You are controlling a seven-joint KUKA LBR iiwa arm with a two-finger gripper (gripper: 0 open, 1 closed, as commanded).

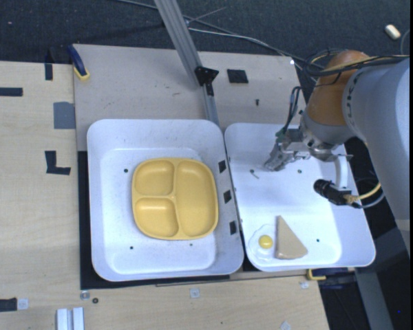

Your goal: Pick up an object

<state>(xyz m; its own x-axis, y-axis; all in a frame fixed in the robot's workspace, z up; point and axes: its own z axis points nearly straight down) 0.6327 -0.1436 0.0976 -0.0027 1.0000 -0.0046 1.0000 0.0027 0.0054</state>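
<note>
A yellow divided plate [174,198] lies in the left bin [110,143]. In the right bin [261,198], near its front edge, lie a small yellow round piece [265,241] and a tan wedge-shaped piece [288,240]. My gripper [278,159] hangs over the upper part of the right bin, well behind those two pieces, pointing down and left. Nothing shows between its fingers. The arm's grey body and orange band [337,88] come in from the right.
A slanted metal pole [182,40] with a black clamp stands behind the bins. Cables run across the dark floor at the back. A black hose fitting [334,192] hangs off the wrist over the right bin's right side.
</note>
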